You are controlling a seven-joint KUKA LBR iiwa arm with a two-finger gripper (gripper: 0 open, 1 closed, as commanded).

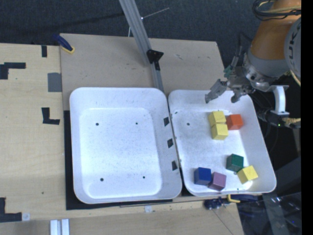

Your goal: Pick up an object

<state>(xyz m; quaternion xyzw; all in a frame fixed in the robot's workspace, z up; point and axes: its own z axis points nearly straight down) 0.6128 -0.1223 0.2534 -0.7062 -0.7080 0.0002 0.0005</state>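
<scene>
Evidently the approach was underway: the two-finger hand (223, 95) hung open and empty over the far edge of the right white plastic bin (195, 180). Next it needed to descend onto the two touching yellow cubes (218, 125) just nearer.

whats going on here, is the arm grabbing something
Not at this moment. The arm's gripper sits over the far edge of the right bin, open, with nothing between its fingers. All the blocks lie in that bin: two yellow blocks touching each other with an orange block right beside them, and nearer the front a green block, another yellow block, a blue block and a purple block. The yellow pair and orange block are closest to the gripper.
</scene>
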